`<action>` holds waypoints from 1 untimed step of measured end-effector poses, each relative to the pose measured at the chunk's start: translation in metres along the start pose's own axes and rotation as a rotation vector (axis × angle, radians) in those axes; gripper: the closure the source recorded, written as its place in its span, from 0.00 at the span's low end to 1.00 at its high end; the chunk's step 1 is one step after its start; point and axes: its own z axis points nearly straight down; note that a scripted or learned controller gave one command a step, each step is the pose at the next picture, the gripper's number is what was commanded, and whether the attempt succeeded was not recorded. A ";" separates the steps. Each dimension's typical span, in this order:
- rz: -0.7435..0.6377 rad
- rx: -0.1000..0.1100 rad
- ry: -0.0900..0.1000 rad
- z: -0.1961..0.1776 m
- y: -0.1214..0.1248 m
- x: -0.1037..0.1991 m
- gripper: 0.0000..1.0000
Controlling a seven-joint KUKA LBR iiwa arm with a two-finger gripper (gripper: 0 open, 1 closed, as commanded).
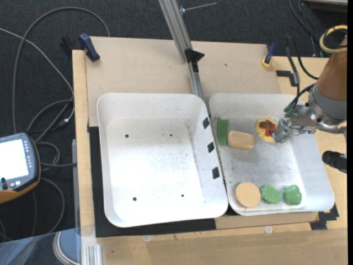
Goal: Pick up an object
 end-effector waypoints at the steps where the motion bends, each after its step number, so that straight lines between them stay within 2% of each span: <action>1: -0.006 -0.007 0.001 -0.016 0.021 0.048 1.00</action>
